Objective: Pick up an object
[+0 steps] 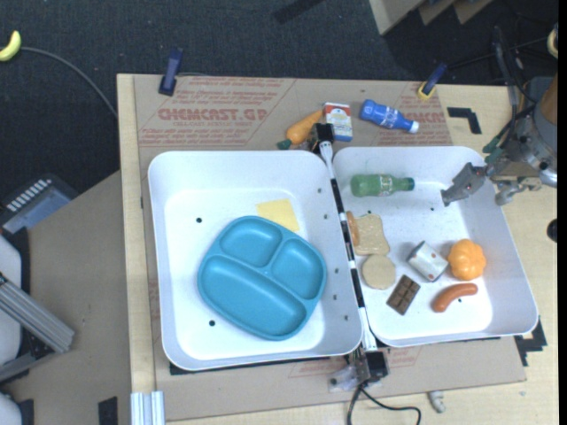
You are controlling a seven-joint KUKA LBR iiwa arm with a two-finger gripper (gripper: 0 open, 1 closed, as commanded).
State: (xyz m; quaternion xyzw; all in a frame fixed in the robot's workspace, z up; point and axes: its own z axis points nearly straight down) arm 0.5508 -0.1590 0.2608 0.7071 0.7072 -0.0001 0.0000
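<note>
Blue tray [261, 277] fills the left bin [177, 193]; gripper [483, 184], fingers spread and empty, hovers over the right bin [514, 273], positioned for descent.

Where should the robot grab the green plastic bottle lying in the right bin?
Probably around the wide middle of the green plastic bottle, coming straight down from above. It lies on its side, pointing left to right, so fingers closing across its round body, front and back, should fit. Nothing touches it, so there is room.

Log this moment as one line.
hand: open, above right bin, holding nothing | nearest: green bottle | left bin: blue plate
</note>
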